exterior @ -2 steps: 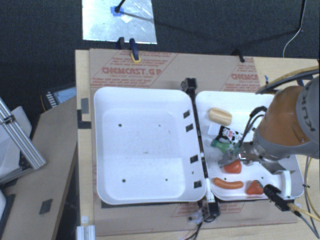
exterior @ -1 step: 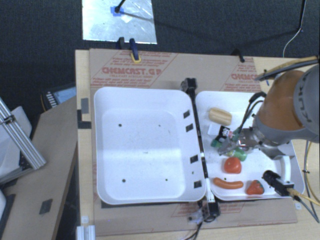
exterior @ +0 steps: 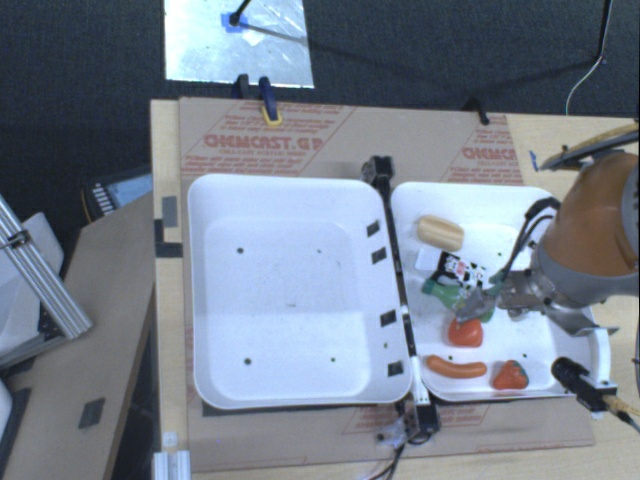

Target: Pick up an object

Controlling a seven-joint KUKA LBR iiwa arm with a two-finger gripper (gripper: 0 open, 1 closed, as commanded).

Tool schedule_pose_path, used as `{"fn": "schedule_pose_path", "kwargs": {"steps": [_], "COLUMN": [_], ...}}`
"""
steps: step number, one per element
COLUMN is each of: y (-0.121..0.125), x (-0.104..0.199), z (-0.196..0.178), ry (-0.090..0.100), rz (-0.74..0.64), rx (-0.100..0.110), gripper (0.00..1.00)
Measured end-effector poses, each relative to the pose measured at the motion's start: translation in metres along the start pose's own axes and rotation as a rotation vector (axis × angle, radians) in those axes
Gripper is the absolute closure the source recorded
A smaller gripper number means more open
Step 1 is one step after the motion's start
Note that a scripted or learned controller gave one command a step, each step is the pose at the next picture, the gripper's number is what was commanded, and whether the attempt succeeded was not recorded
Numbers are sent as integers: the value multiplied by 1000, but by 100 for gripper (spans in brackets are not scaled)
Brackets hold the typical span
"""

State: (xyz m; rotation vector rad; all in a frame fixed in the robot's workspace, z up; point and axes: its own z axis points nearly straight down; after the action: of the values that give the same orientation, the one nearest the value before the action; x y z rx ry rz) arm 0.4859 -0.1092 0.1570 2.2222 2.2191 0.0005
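Two shallow white plastic bins with rounded corners sit side by side on a sheet of printed brown cardboard that covers the desk (exterior: 330, 133). The left bin (exterior: 290, 288) has a smooth, matte floor marked by a few small dark dots. The right bin (exterior: 500, 213) holds a handful of small toy-like items.

Near its upper left lies a tan, cylindrical bread roll (exterior: 440, 233) with a soft rounded end. Just below it is a white piece with black patches (exterior: 458, 266), beside a flat green shape (exterior: 437, 288). Lower down rests a round, glossy red tomato-like object (exterior: 465, 334), and along the near edge of the bin lie an orange-red sausage (exterior: 456, 368), long and smooth, and a red strawberry-like piece (exterior: 511, 375) with a hint of green on it.

The grey arm with its broad orange band comes in from the right, and its hand (exterior: 478, 303) hangs low over the middle of the right bin, directly above the tomato-like object and next to the green shape. The dark metal fingers blend into the clutter beneath them, so I cannot tell whether the hand is released or clenched, nor whether it has anything in it.

A crinkled, reflective silver sheet (exterior: 238, 28) lies on the dark floor beyond the desk.
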Motion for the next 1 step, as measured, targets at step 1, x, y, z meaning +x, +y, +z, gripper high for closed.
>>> {"fn": "schedule_pose_path", "kwargs": {"steps": [1], "y": [24], "x": [-2], "z": [-28], "ry": [-1], "rz": [-6], "rx": [-4], "gripper": [0]}}
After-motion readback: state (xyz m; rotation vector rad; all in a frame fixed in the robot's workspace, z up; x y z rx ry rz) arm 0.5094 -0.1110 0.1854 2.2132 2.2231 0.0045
